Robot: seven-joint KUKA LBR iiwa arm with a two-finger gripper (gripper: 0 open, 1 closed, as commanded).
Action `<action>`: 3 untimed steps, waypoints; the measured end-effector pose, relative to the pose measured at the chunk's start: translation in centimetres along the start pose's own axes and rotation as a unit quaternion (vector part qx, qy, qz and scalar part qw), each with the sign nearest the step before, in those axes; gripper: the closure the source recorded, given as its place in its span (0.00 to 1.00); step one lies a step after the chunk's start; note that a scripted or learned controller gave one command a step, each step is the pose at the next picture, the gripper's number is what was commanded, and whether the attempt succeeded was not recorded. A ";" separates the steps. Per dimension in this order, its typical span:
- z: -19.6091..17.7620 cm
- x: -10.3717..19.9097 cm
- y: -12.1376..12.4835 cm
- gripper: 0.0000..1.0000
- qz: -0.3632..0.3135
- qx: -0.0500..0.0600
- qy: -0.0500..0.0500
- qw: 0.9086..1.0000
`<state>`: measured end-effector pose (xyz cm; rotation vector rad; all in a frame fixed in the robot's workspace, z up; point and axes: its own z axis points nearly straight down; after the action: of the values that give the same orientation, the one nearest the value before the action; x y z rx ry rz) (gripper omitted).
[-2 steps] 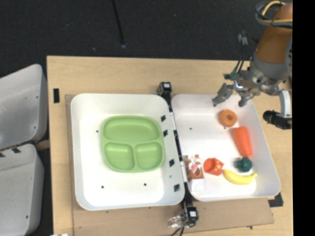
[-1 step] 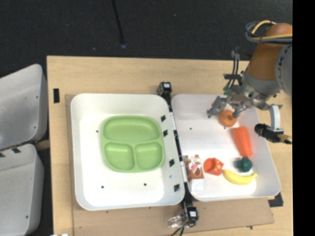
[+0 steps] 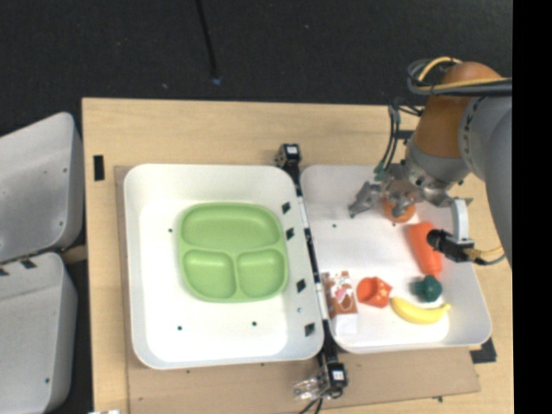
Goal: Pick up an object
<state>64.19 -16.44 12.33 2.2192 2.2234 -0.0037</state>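
Note:
In the right bin (image 3: 362, 240), my gripper (image 3: 382, 202) hangs low over the far part, open, with its fingers spread left and right. A small orange object (image 3: 401, 210) lies just under its right finger; I cannot tell whether they touch. An orange carrot (image 3: 423, 247) lies in front of the gripper, toward the right wall. Further forward sit a dark green round piece (image 3: 427, 289), a yellow banana (image 3: 420, 310), a red pepper-like piece (image 3: 373, 291) and a small brown-and-white carton (image 3: 342, 294).
The left bin (image 3: 147, 317) holds a green divided plate (image 3: 231, 250). Black clips (image 3: 304, 231) run along the wall between the bins. The right bin's middle floor is bare white. The bench (image 3: 216, 115) edges surround both bins.

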 end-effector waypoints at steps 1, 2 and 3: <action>-1.4 -0.1 0.1 1.00 0.000 -0.003 -0.001 1.000; -5.8 -0.3 0.2 1.00 0.000 -0.004 0.000 1.000; -7.9 -0.5 0.2 1.00 0.000 -0.003 0.001 1.000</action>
<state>64.45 -16.89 20.28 2.2166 2.2218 0.0033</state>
